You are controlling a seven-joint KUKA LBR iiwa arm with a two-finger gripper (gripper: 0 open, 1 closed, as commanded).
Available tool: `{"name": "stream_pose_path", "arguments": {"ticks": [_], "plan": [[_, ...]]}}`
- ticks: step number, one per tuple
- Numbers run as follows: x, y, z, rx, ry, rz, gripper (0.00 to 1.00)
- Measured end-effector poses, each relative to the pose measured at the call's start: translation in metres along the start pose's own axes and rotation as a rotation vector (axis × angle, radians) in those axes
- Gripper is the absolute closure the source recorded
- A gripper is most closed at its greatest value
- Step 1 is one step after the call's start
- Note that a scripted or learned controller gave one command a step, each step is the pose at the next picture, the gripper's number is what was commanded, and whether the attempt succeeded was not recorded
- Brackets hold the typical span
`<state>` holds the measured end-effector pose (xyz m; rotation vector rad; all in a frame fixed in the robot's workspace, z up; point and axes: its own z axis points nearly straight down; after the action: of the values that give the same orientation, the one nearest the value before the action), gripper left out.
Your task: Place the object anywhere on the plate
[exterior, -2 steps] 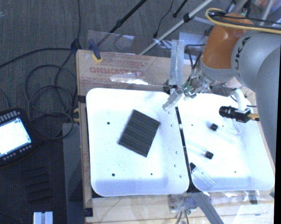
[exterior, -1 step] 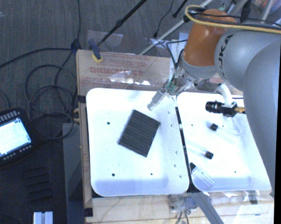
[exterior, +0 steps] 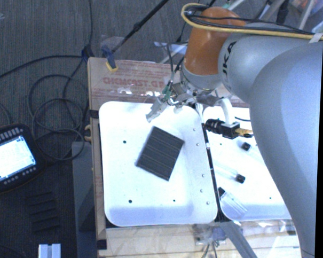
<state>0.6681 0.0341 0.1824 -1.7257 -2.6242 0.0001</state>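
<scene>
Plate [exterior: 160, 152] is the dark ribbed rectangle lying flat around the middle of the left bin [exterior: 121, 196], and nothing is resting on it. Its long axis runs mostly near to far, with the far end leaning a bit to the right, so it sits skewed against the bin's walls.

From my remote seat, the arm [exterior: 280, 99] comes in from the right. The orange band [exterior: 208, 42] is up high, and the wrist is tipped down and toward the left. The gripper [exterior: 161, 104] hangs over the far edge of the left bin, just beyond the plate's far end and clear of it. I honestly can't tell whether it's open or closed from this angle.

Two small black bits [exterior: 239, 179] lie in the right bin [exterior: 249, 196].
</scene>
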Motion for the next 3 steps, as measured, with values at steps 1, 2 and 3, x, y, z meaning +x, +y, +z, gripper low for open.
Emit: {"name": "stream_pose_path", "arguments": {"ticks": [1, 2, 3], "plan": [[0.058, 0.025, -0.023, 0.002, -0.001, 0.185, 0.00], [0.129, 0.056, -0.060, 0.001, -0.003, 0.230, 0.00], [0.166, -0.005, -0.041, 0.005, -0.004, 0.844, 0.00]]}}
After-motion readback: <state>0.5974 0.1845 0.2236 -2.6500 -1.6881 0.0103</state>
